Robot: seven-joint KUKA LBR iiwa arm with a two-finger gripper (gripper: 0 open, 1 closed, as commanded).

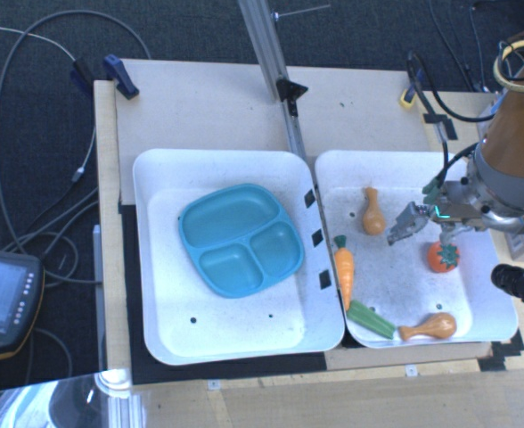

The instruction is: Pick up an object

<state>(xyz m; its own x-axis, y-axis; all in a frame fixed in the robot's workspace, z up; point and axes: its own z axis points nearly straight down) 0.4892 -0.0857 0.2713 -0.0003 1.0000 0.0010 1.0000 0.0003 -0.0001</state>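
Your gripper [427,228] hangs over the right bin [382,172], just left of the tomato [443,257] and right of the upper drumstick [372,210]; you cannot tell from here how wide it stands, and nothing shows between its tips. Taking the tomato as your mark, the carrot [343,271] lies to its left, while the green piece [370,319] and second drumstick [429,327] lie below it. The blue divided plate [241,239] sits far left in the left bin [159,266].
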